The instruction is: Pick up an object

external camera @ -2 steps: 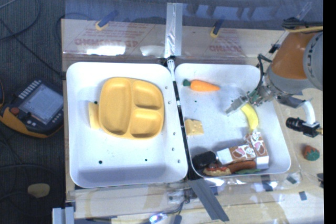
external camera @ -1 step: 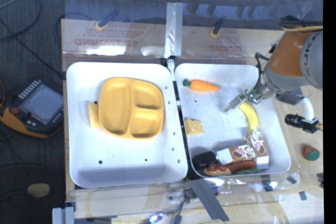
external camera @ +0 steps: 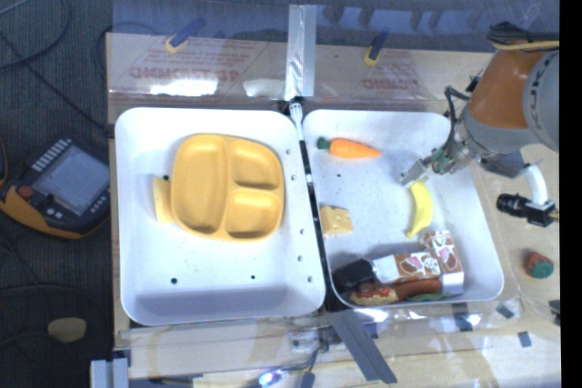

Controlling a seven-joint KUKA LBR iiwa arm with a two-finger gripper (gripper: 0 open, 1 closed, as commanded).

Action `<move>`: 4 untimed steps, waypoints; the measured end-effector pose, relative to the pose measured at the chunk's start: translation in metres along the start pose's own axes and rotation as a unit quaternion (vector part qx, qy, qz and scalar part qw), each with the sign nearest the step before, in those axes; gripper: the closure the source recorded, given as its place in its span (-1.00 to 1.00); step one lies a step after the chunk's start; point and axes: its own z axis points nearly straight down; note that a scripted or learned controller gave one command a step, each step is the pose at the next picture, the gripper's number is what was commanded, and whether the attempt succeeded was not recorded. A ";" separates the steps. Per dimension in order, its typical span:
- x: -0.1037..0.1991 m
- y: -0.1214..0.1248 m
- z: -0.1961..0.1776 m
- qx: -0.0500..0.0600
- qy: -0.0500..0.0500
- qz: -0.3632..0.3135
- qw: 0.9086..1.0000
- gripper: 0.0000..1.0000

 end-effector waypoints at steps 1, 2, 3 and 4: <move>0.061 0.091 -0.135 0.006 0.002 -0.002 1.000 1.00; 0.070 0.050 -0.128 0.007 0.002 -0.036 0.999 1.00; 0.055 0.024 -0.075 0.007 0.003 -0.137 0.990 1.00; 0.013 0.021 -0.118 0.007 0.002 0.012 1.000 1.00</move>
